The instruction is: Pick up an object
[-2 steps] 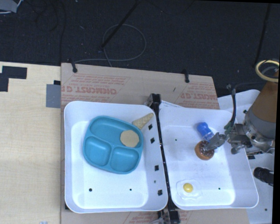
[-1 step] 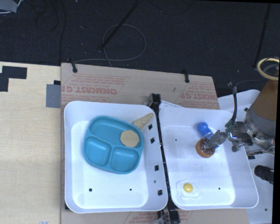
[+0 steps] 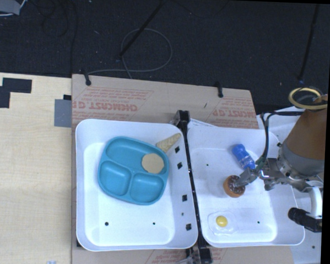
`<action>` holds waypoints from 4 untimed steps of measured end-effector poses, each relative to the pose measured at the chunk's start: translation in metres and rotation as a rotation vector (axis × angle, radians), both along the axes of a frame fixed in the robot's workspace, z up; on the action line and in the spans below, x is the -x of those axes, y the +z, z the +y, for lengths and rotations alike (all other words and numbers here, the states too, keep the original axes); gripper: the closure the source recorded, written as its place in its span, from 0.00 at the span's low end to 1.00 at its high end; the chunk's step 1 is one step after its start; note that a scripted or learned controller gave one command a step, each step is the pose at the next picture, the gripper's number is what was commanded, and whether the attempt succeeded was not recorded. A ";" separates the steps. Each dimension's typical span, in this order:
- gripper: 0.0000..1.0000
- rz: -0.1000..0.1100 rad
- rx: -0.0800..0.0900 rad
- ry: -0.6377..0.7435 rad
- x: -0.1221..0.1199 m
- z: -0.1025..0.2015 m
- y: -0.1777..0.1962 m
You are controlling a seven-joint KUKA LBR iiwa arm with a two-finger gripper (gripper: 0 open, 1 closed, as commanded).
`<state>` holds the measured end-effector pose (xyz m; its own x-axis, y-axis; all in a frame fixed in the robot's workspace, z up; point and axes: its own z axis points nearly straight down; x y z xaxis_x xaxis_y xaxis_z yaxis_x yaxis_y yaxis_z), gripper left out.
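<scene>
gripper (image 3: 238, 186) low over brown donut (image 3: 234, 187), can't tell my grip; looks light, stiff, take its rim.

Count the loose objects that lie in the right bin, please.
3: a blue bottle near the bin's far side, a brown round object at the gripper in the middle, and a fried egg toy near the front. The arm may hide more.

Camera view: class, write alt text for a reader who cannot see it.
A robot arm's hand sits over a small brown object in the right bin, near a blue bottle and a fried egg. The left bin holds a blue divided plate.
</scene>
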<state>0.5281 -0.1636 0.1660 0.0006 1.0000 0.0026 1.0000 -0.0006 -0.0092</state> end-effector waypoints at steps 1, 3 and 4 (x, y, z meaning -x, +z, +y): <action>0.00 -0.002 0.000 0.001 0.002 0.002 -0.043; 1.00 -0.011 -0.008 -0.003 -0.002 0.003 -0.063; 1.00 -0.010 0.003 0.001 -0.006 -0.004 -0.017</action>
<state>0.5339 -0.1674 0.1486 -0.0004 1.0000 -0.0007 1.0000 0.0004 0.0012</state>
